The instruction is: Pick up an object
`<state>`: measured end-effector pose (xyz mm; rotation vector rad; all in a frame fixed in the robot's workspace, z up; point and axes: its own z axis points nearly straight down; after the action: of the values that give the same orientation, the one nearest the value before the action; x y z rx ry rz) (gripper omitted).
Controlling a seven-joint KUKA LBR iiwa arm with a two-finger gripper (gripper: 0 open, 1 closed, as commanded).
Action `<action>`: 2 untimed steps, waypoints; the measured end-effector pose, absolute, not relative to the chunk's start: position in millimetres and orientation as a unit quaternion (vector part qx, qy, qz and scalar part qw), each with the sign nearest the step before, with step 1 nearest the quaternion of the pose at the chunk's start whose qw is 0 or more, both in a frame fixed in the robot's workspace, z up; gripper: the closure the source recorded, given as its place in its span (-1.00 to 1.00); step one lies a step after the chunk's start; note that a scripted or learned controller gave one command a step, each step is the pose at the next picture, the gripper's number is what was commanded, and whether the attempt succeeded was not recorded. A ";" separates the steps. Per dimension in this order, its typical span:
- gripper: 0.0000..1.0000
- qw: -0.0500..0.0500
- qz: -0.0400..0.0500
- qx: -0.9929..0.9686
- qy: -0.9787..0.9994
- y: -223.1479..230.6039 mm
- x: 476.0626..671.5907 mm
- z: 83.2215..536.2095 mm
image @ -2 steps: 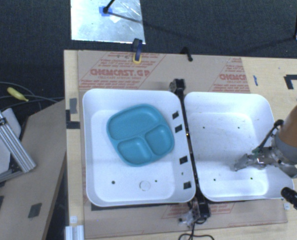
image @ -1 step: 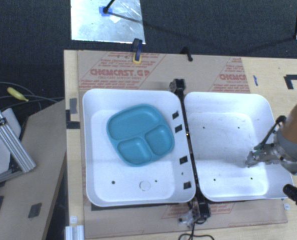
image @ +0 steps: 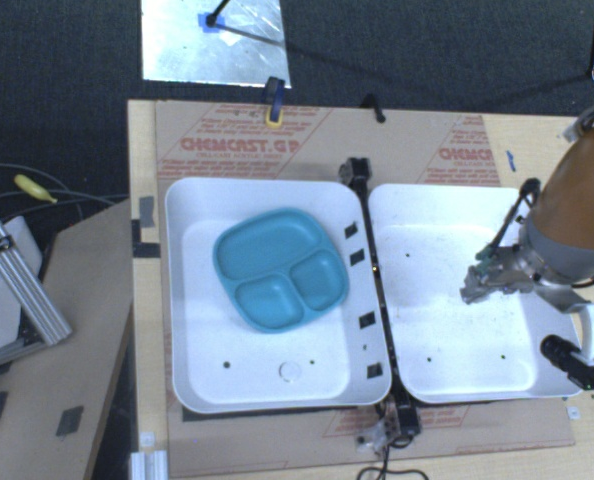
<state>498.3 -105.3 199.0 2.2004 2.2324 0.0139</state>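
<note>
Nearest the lens, the gripper (image: 474, 286) hangs over the right bin (image: 447, 373) toward its right edge, its claw too blurred to tell open from closed or whether it grips anything. By my reading the pick has not begun: the smooth blue plate (image: 279, 269), three-sectioned with rounded corners, lies mid-floor in the glossy white left bin (image: 192, 368), so the arm must cross the divider and descend on a rim.

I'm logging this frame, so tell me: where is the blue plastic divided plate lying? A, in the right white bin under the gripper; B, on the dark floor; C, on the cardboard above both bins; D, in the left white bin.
D: the blue plastic divided plate lies flat inside the left white bin, while the gripper is over the right white bin.
</note>
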 end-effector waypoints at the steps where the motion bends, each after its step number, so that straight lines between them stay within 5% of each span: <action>1: 1.00 -0.002 0.002 0.702 0.712 -16.8 486.8 183.6; 2: 1.00 0.000 0.002 0.702 0.712 64.4 486.7 201.1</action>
<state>486.7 64.4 201.1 2.2070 2.2366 0.0060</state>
